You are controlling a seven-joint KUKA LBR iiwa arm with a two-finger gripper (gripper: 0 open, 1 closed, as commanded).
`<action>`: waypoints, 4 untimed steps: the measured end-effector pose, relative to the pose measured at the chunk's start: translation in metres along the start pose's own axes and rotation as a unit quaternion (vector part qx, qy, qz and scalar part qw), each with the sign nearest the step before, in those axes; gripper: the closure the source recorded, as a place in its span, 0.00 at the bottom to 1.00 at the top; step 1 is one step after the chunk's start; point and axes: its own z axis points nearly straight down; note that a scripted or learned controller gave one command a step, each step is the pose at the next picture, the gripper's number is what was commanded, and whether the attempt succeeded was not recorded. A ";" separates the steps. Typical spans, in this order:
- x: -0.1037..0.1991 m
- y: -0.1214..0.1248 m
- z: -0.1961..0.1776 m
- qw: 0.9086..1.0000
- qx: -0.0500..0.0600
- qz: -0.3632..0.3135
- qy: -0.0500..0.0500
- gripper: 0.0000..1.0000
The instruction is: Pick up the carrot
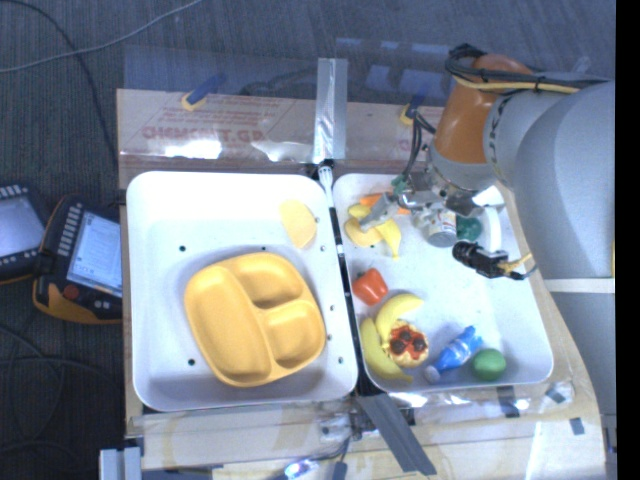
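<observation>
Your carrot [371, 204] lies at the right bin's [520, 298] far-left corner, just left of the gripper [415, 200] — long axis roughly along the far rim. Whether the gripper is open, you can't tell from here — nothing shows in its hold.

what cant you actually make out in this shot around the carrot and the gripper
- Carrot, camera view: only an orange end shows; the gripper covers the rest.
- Grasp: the wrist hides the contact, so a hold is unconfirmed.
- Item on the banana: too blurred to identify.
- Right bin far corner: hidden by the arm.
</observation>
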 end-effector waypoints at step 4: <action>0.070 0.015 -0.091 0.995 0.004 0.098 -0.001 1.00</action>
